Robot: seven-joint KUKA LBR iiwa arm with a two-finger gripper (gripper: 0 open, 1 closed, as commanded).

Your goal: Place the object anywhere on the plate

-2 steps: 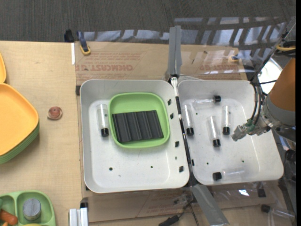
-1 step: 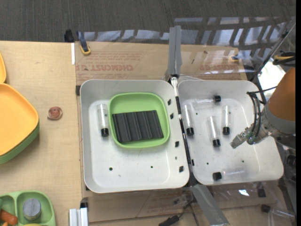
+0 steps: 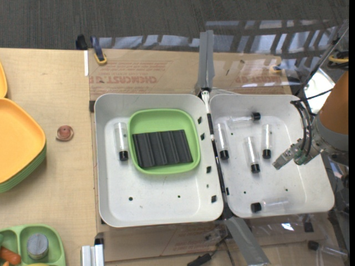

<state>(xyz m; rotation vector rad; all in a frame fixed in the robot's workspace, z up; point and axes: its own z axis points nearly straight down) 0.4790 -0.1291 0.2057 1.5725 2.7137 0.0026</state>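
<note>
Tubes lie in both bins, clear ones with black caps. Five are in the right bin [image 3: 310, 204]: one [image 3: 223, 141] by the left wall, one [image 3: 253, 155] in the middle, one [image 3: 267, 141] just right of it, one [image 3: 244, 117] flat near the top, and one [image 3: 269, 205] near the bottom edge. One more tube [image 3: 121, 141] lies in the left bin [image 3: 155, 204], just beside the left rim of the plate [image 3: 162, 119].

That plate is green and sits in the top half of the left bin. A dark ribbed mat [image 3: 162, 148] lies on it and covers most of its floor. Only a thin green strip shows around the mat.

At the right side of the right bin, the gripper [image 3: 284, 159] hangs with its tip low and pointing left. It is near the tubes in the middle but apart from them. Nothing is between its fingers, and I cannot tell if they are apart or together.

Much of the left bin's lower half is bare white floor. The right bin has bare floor below the middle tubes.

Brown cardboard [image 3: 133, 73] lies behind the bins. It has red writing on it, upside down and too faint to read.

On the wood bench [image 3: 50, 204] to the left sit yellow plates [image 3: 19, 143], a small red knob [image 3: 65, 132], and a green tray [image 3: 33, 243] with food bits in it.
</note>
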